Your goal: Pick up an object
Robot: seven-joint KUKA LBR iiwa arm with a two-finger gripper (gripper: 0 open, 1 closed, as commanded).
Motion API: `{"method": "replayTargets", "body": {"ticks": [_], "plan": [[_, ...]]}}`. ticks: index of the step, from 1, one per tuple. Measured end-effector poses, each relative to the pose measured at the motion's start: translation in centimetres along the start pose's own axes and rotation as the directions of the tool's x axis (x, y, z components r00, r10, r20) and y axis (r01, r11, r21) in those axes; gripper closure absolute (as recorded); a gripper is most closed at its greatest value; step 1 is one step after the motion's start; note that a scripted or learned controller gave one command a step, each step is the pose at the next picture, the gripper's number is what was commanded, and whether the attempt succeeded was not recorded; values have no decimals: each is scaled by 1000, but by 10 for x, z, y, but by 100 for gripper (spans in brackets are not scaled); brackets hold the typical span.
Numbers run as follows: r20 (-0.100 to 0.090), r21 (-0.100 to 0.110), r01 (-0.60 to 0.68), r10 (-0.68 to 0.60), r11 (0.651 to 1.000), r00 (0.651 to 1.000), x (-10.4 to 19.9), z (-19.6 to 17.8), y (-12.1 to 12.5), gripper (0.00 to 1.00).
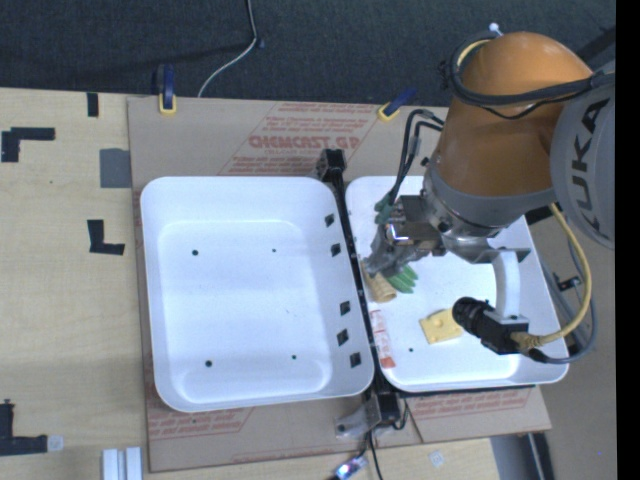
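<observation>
Orange-banded arm [510, 108] overhangs the right bin [470, 368] on cardboard [290, 138]; jaws' state unclear.

Pale wood worktop [60, 298] with black tape marks [100, 236] at left. Brown cardboard sheet [290, 138] with red print lies on it, clipped at the far edge by two clamps [165, 90]. Dark carpet [120, 18] behind; a thin white cable [235, 58] runs across it.

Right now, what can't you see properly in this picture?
- Gripper fingers: the arm's wrist covers them from above, so open or shut is unclear.
- Green thing and tan thing: half under the gripper, too small to name.
- Right bin: the arm hides much of its floor.
</observation>
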State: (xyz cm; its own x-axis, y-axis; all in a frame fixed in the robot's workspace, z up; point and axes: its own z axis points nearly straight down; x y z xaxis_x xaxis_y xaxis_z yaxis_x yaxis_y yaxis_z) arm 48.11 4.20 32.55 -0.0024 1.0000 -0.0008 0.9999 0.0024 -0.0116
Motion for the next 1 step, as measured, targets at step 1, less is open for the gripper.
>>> {"method": "replayTargets", "body": {"ticks": [1], "plan": [[3, -16, -4, 4, 1000, 1000, -40, -8, 99, 100]]}}
